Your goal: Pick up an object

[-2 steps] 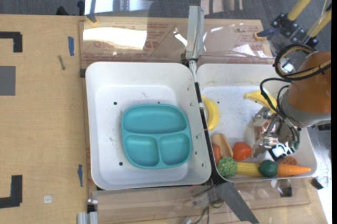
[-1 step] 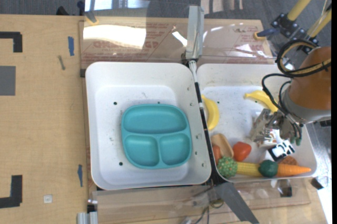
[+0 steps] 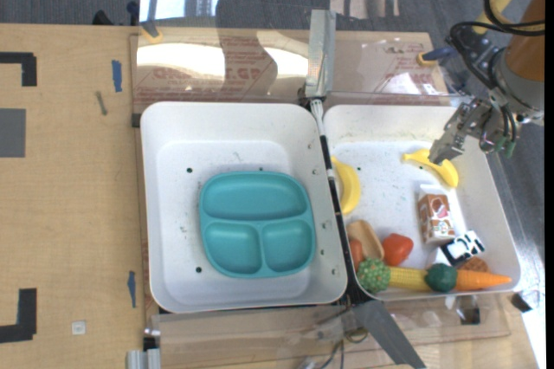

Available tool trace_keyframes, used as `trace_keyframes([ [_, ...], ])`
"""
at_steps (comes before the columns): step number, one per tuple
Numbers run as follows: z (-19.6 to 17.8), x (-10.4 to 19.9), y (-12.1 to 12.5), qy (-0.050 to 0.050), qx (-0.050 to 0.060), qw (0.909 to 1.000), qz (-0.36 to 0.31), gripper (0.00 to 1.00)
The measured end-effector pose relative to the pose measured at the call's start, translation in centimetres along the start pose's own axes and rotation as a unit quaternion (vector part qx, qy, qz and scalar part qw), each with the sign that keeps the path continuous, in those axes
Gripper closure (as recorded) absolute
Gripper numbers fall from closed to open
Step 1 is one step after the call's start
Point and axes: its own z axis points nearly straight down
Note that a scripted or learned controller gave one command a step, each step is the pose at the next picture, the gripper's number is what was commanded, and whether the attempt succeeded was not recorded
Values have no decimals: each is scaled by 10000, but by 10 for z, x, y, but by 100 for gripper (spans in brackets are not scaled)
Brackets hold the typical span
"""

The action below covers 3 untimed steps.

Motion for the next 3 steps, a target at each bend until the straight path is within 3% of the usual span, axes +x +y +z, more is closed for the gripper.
trace_keyframes([
  [1, 4, 1, -2, 42, 17, 10000, 10, 0],
  [2, 111, 21, -30, 105, 26, 9985, -535, 0],
  [3, 168, 19, -11, 26, 11, 10000, -20, 0],
])
